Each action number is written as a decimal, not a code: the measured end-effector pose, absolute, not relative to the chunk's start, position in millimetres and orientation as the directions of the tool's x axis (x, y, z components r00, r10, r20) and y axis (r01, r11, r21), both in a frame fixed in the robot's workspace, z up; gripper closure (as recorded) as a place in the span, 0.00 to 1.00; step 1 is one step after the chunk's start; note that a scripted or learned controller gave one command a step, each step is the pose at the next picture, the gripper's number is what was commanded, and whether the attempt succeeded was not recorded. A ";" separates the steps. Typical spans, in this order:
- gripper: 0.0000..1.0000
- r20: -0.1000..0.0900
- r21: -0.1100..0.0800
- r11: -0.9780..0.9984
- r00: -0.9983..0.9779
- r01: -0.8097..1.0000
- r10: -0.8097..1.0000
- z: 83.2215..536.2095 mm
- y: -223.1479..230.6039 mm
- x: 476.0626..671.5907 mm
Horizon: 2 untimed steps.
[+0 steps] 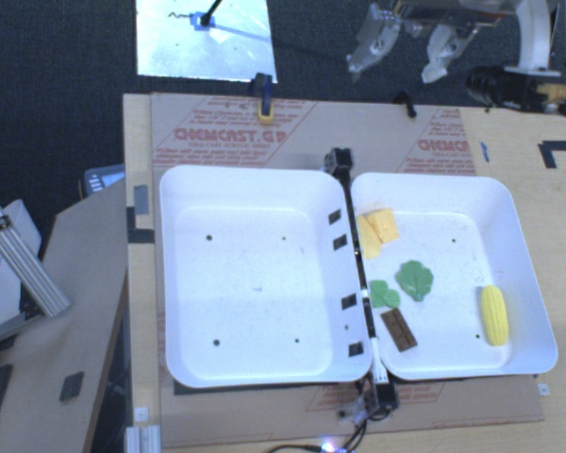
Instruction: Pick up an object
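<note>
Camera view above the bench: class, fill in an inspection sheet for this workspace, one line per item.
Surface: bench with a printed sheet under two white bins, left bin and right bin.
Job's things: in the right bin, yellow corn cob, yellow cheese-like piece, two green leafy pieces, brown bar.
Clutter: yellow clamp at the bench's far edge.
Grippers: claw open, raised beyond the bins, holding nothing.
Cables: wires at the bins' near junction.
Surroundings: dark carpet, shiny plate, metal frame at left.
</note>
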<state>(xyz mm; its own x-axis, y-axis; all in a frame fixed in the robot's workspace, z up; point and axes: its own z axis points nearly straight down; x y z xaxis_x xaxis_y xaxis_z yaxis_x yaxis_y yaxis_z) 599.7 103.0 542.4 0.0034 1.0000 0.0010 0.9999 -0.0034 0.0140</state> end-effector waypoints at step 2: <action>1.00 -0.003 0.002 -0.007 0.007 1.000 1.000 533.5 21.2 649.4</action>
